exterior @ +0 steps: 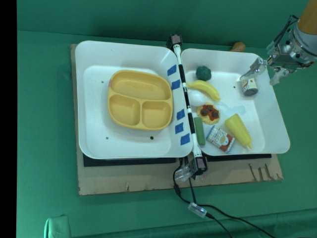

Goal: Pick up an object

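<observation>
The pincer hangs spread over the right bin, its fingers just above a small labelled can, writing unreadable. Nearby lie a smooth curved banana and bumpy broccoli.

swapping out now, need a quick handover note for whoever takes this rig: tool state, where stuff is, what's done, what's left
Tool: open, at the upper right of the right bin, fingers spread, nothing between them. A small can sits just below it on the bin floor.
Right bin also holds: dark green broccoli, banana, white egg, small pizza, green cucumber, red and white carton, yellow corn.
Left bin: yellow divided plate.
Done: nothing lifted.
Left: close on one thing, likely the can as it is nearest, and lift it.
</observation>
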You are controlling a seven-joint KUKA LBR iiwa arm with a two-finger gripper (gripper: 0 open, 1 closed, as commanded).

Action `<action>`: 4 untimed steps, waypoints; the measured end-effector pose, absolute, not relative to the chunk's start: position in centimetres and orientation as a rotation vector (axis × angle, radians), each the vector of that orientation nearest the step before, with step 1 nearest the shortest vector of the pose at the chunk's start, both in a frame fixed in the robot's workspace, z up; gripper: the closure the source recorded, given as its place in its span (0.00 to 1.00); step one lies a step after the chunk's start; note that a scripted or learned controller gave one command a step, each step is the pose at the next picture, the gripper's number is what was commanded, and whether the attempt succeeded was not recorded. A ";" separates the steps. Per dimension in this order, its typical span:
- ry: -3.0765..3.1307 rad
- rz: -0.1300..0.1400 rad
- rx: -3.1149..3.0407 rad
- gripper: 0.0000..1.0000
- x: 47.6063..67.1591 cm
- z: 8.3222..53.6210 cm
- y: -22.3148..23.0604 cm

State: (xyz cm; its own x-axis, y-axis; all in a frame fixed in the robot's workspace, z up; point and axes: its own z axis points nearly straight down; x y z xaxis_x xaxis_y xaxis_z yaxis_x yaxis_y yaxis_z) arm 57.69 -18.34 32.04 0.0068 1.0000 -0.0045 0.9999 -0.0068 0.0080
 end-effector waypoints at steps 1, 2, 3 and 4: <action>2.210 0.003 2.222 0.00 57.7 20.9 -15.3; 2.208 0.007 2.215 0.00 64.3 18.7 -12.3; 2.190 0.019 2.208 1.00 64.7 20.5 -12.6; 2.190 0.018 2.208 0.00 64.7 20.5 -12.6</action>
